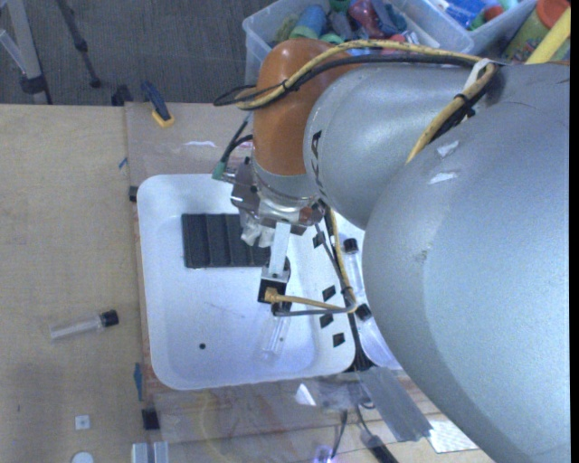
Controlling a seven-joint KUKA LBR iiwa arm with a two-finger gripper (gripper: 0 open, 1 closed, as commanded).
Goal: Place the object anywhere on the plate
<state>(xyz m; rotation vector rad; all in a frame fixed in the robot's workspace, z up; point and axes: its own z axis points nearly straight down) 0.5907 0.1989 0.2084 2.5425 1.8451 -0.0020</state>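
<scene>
Claw [257, 232], open or closed I cannot tell, hangs over the black plate [211, 240] in the bin [161, 271].

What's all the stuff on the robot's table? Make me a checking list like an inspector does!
Surface: white bin on a brown bench; small dark speck on the bin floor.
Job's things: black ribbed slab lying flat in the bin; clear tube lying nearer the bin's front edge, apart from the slab.
Clutter: clear vial with a black cap on the bench, left of the bin; blue clamp behind the bin.
Grippers: end effector over the bin, at the slab's right end.
Cables: yellow cable and black cable run along the grey arm.
Surroundings: box of colourful toys behind the bench.
</scene>
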